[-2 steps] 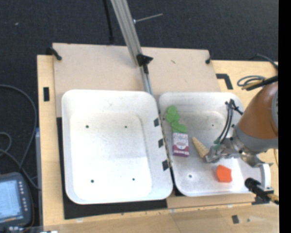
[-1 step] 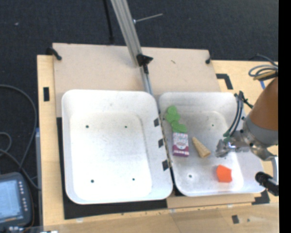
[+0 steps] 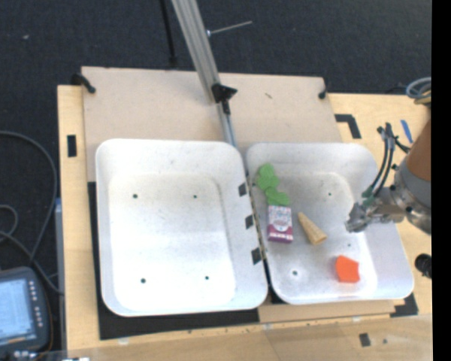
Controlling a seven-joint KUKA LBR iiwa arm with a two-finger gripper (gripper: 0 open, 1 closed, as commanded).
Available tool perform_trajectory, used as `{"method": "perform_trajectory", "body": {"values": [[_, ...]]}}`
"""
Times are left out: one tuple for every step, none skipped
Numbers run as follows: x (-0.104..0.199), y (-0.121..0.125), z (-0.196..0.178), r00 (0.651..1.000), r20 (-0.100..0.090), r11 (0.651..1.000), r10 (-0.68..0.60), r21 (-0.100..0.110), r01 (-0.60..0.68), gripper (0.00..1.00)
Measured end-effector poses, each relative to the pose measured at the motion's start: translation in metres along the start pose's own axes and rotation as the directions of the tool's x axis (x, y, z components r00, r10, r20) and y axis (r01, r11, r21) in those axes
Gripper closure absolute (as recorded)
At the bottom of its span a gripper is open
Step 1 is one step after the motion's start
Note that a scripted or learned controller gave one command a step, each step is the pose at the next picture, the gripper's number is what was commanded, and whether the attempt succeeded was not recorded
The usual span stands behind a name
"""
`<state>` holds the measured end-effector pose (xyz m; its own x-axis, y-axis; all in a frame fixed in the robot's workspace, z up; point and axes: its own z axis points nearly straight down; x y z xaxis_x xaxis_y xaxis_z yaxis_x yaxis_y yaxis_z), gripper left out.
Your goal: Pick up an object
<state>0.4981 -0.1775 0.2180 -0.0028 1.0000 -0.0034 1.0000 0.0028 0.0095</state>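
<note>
The pincer [image 3: 355, 222] is hovering over the right bin [image 3: 316, 156], its opening impossible to judge. Just below it, the orange block [image 3: 347, 269] is lying apart from other items; probably light and rigid, best gripped across flat sides.

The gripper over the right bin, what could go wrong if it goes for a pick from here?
The gripper sits near the right bin's right wall, so a descent here may find only bare floor. The orange block and tan cone lie apart from it. The purple carton touches the green object, so grabbing one may drag the other.
</note>
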Motion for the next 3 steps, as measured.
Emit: {"method": "perform_trajectory", "body": {"values": [[-0.001,0.002,-0.030,1.000,-0.001,1.000,-0.001,0.003,0.001,1.00],[0.056,0.020,-0.034,1.000,-0.004,1.000,-0.005,0.006,0.006,1.00],[0.101,0.033,-0.028,1.000,-0.003,1.000,-0.003,0.008,0.003,1.00]]}}
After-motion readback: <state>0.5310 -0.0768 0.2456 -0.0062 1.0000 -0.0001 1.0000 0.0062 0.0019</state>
